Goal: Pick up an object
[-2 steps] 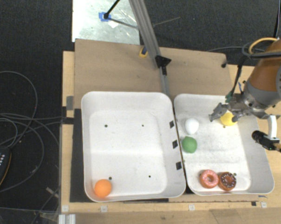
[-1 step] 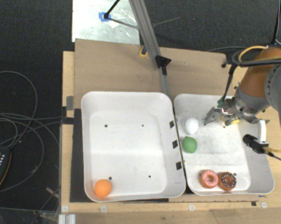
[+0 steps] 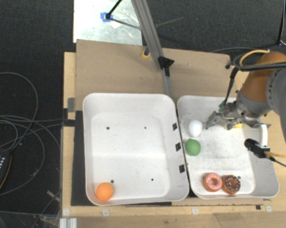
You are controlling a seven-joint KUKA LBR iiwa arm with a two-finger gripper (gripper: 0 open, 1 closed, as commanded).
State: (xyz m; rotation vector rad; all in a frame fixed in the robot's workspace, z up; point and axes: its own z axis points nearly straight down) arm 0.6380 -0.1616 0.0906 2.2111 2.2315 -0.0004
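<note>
Brown bench (image 3: 116, 67), two white bins (image 3: 132, 148); gripper (image 3: 217, 120) (fingers spread, holding nothing) hangs beside a smooth white ball (image 3: 195, 128).

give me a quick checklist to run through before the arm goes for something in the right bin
1. End effector above the right bin: ok.
2. Nearest object, the white ball, free of any grasp: ok.
3. White ball apart from the green ball: ok, a small gap.
4. Pink donut and chocolate donut clear of each other: not ok, side by side and touching.
5. Finger opening: cannot tell.
6. Orange ball in the left bin, out of the way: ok.
</note>
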